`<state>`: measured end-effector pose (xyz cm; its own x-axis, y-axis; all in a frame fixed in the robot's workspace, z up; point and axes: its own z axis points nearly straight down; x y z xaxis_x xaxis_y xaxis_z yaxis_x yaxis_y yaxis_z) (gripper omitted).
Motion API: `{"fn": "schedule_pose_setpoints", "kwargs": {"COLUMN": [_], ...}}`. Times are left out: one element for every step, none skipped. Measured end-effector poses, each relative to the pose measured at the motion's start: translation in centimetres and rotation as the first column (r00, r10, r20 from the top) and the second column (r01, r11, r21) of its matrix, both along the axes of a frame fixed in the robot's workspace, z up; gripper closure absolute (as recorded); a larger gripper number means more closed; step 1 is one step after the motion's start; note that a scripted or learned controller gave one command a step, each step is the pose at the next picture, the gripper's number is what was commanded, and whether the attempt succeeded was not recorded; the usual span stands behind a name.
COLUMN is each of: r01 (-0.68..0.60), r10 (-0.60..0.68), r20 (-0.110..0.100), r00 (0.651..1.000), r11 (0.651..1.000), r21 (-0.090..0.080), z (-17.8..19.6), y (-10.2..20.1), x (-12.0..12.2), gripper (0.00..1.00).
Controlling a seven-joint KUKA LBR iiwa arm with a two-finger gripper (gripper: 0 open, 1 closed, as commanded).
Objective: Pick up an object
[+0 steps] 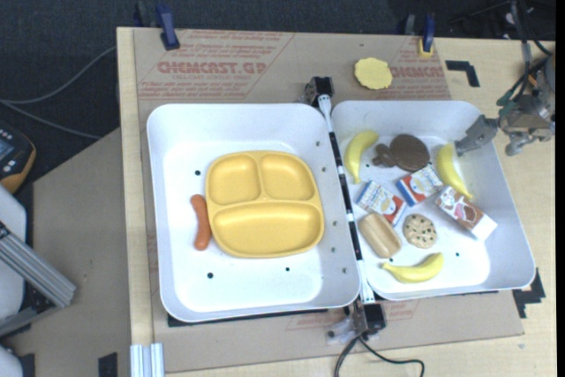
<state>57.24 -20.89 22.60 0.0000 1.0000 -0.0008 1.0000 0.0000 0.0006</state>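
Note:
The right bin [512, 265] holds several toy foods: a banana [356, 154] at its left, a second banana [450, 169] at the right, a third [415, 268] at the front, a brown bear-shaped piece [403, 153], a chip cookie [420, 230], a hot dog bun [380, 235], a small carton [464, 214] and snack packets [397, 194]. My gripper [492, 143] hangs over the bin's far right corner, just right of the second banana. Its two fingers stand apart, open, with nothing between them.
The left bin [177, 128] carries a yellow divided plate [263, 203] with a sausage [200, 221] beside it. A yellow disc [373, 73] lies on the bench behind the right bin. Blue clamps [165, 22] sit at the board's back edge.

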Motion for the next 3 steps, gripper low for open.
{"fn": "schedule_pose_setpoints", "kwargs": {"r01": [-0.005, -0.002, -0.002], "r10": [0.005, 0.002, 0.002], "r20": [0.002, 0.002, 0.001], "r00": [1.0, 1.0, 1.0], "r11": [1.0, 1.0, 1.0], "r21": [0.0, 0.0, -0.001], "z": [-13.9, -12.3, -12.4], "y": [3.0, 2.8, 2.8], "x": [4.6, 4.5, 4.5], "gripper": [0.0, 1.0, 0.0]}}
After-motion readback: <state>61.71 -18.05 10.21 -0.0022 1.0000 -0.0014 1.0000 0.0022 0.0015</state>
